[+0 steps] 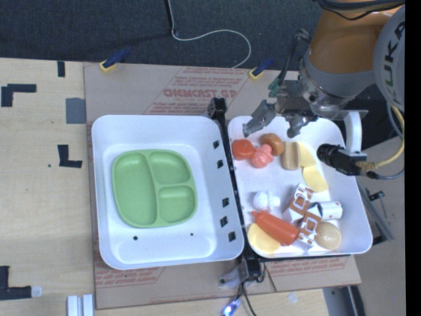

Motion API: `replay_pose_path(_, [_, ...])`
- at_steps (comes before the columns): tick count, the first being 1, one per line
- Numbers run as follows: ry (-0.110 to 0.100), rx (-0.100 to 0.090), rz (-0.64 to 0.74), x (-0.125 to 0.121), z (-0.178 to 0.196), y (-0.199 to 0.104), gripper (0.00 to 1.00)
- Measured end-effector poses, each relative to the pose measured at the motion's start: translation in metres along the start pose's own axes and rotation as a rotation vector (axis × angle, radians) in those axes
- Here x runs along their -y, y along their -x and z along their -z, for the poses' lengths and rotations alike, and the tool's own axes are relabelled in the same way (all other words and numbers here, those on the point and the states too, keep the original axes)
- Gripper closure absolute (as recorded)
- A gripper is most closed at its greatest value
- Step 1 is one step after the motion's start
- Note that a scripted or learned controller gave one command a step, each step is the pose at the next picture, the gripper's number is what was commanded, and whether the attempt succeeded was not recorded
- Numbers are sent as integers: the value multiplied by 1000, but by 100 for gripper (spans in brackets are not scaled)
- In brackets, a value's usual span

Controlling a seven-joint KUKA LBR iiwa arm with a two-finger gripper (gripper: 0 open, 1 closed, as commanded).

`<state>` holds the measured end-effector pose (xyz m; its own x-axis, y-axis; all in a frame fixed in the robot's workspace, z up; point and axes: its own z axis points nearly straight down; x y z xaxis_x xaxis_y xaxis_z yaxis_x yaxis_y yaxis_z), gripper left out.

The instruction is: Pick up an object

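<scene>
Wooden bench, two white bins. Gripper (276, 118) hovers over right bin's (358, 232) far end, fingers spread, holding nothing. Brown toy (272, 142) lies just below fingertips, beside red toy (243, 149).

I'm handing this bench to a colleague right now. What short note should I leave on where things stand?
Pincer: open, holding nothing, above the far end of the right bin.
Right bin holds the toy food: a red tomato, a brown mushroom, an orange carrot and other pieces.
Left bin: a green divided plate.
Done: nothing picked.
Left: lower, close on one object, lift.
</scene>
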<state>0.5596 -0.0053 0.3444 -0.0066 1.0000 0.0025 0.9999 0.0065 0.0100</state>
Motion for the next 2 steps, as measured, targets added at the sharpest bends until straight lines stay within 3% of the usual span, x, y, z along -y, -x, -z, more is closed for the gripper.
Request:
replay_pose_path(1, [-12,3,-3,-1,1,2,100])
replay_pose_path(2, [-2,-1,4,40,93,-67,100])
